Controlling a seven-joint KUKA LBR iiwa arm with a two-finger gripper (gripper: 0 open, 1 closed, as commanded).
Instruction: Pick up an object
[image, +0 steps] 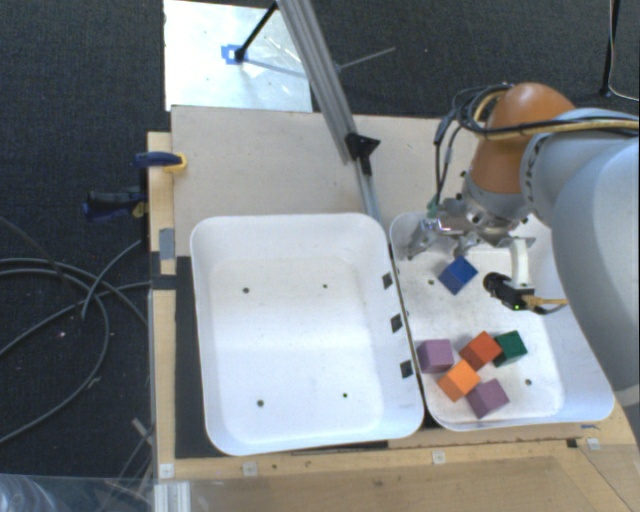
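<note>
Beige table (270, 160) bears two bins; gripper (447, 235) hovers at the blue cube's (458, 274) eleven o'clock, approaching; jaws' spread perhaps open, cannot tell; next, descend.

The bench (260, 165) is a pale board surface seen from above at a slant. Two shallow white bins rest directly on it, side by side and touching along their inner edges. The left bin (215, 330) occupies the centre of the bench; the right bin (575, 385) sits against it. A blue and yellow clamp (150, 160) grips the bench's left edge.
</note>
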